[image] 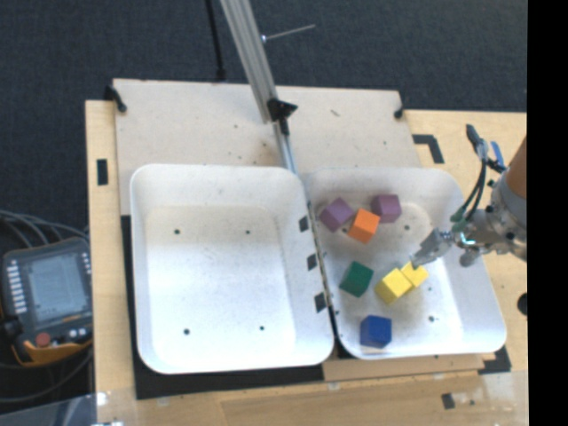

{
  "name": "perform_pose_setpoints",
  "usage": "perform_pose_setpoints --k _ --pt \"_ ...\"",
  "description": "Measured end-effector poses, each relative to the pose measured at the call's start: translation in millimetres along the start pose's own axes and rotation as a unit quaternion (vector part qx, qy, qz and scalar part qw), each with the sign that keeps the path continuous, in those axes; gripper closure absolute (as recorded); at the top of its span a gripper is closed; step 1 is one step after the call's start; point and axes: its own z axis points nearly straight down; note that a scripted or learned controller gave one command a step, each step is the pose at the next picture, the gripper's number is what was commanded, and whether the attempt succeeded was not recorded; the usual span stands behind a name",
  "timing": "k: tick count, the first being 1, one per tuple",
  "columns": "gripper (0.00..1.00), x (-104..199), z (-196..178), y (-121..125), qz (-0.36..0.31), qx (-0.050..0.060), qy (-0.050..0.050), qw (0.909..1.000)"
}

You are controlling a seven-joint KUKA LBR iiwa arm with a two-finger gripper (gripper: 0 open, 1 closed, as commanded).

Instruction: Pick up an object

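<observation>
The right bin (475,313) holds several small blocks: two purple ones (335,213) (385,207), an orange one (364,225), a green one (357,279), a blue one (375,330) and two yellow ones (395,284) (414,274) touching each other. My gripper (428,248) reaches in from the right over the bin's right half. Its tip hangs just above and to the right of the yellow pair. I see no block held in it.
The left bin (222,264) lies beside the right one, sharing a middle rim. A slanted metal rail (253,56) runs from the top of the view to the bins' back edge. A handheld control pendant (46,291) sits off the bench at left.
</observation>
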Motion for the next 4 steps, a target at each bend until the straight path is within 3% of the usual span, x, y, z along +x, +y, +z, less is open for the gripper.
perform_pose_setpoints --k 1,4 --pt "0.0 0 -2 1 0.001 -0.002 -0.001 1.0" --pt "0.0 -6 166 5 0.002 0.001 0.0 1.0"
